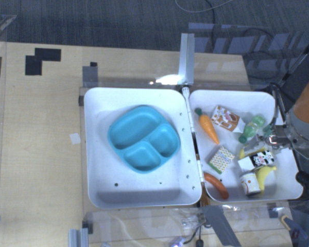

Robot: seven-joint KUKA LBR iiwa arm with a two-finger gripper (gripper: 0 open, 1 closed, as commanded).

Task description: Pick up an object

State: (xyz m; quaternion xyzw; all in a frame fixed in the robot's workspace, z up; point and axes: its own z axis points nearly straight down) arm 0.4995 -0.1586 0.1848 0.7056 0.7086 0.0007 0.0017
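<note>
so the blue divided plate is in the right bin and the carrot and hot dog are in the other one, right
Not quite: the camera view shows the blue divided plate in the left bin, not the right. The carrot and hot dog are in the other one, the right bin, among other small items.

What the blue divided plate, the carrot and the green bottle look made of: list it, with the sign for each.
Blue divided plate: probably moulded plastic, smooth and matte; even colour and soft rounded compartment edges.
Carrot: likely toy plastic; uniform orange with a plain green tip.
Green bottle: seemingly translucent plastic; light passes through its pale green body.
</note>
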